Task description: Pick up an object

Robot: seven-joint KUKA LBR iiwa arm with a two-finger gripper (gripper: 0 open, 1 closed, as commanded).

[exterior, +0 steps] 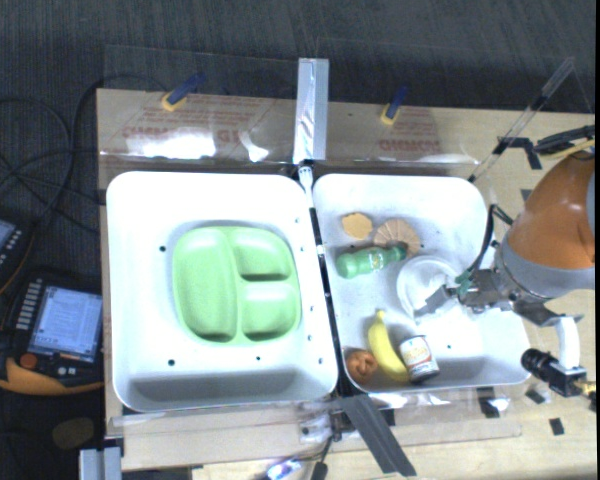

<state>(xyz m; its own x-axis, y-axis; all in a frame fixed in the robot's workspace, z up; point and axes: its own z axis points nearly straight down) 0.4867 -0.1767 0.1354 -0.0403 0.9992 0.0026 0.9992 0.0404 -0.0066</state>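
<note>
Bench [130, 128] carried two white bins side by side. Left bin [140, 218]: green divided tray [238, 283], centre. Right bin [460, 203]: green bottle [370, 260], clear cup [425, 278], banana [383, 343], small can [419, 358], all loose. Gripper [442, 300] hovered near right edge, beside cup; finger state impossible to tell. Nothing lifted; whole pick judged outstanding.
</note>
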